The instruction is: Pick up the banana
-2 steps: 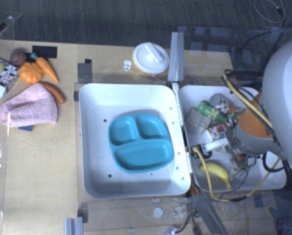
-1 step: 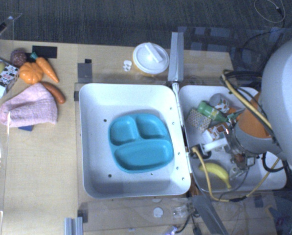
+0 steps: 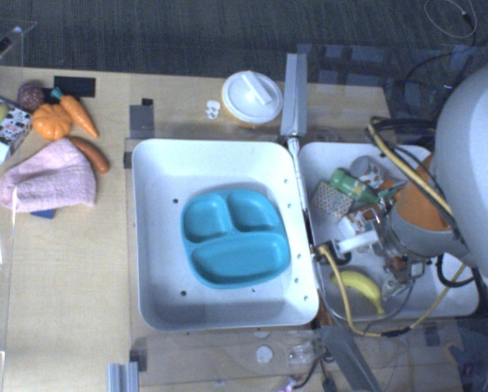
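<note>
The banana (image 3: 360,287) lies at about six o'clock in the right bin (image 3: 464,305), not yet lifted. The pincer (image 3: 388,256) hangs just beside it, at its two o'clock; I cannot tell its state. The grasp remains to be made.

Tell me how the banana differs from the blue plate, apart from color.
The banana is small, curved and yellow; the blue plate is much larger, flat and divided into three compartments. The banana lies in the right bin among cables, near the arm; the plate sits alone in the left bin. Both rest on a bin floor.
</note>
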Available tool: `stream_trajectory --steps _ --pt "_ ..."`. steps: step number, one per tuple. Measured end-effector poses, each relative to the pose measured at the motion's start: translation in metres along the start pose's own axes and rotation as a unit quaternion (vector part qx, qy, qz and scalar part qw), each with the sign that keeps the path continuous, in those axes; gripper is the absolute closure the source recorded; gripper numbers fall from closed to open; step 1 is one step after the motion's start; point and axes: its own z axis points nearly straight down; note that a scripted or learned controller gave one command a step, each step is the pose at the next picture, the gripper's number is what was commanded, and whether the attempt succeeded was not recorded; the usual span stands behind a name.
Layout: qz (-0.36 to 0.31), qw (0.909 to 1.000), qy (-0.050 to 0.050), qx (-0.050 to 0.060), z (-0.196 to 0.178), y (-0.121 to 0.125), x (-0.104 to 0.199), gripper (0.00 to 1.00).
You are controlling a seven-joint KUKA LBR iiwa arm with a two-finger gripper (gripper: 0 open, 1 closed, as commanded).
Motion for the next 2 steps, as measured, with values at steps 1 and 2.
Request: stream_trajectory --steps 1,2 --pt "-0.004 1.0 -0.002 0.003 -0.01 -0.001 -0.001 1.0" --pt "-0.003 1.0 -0.007 0.007 -0.093 -0.033 0.066 1.0"
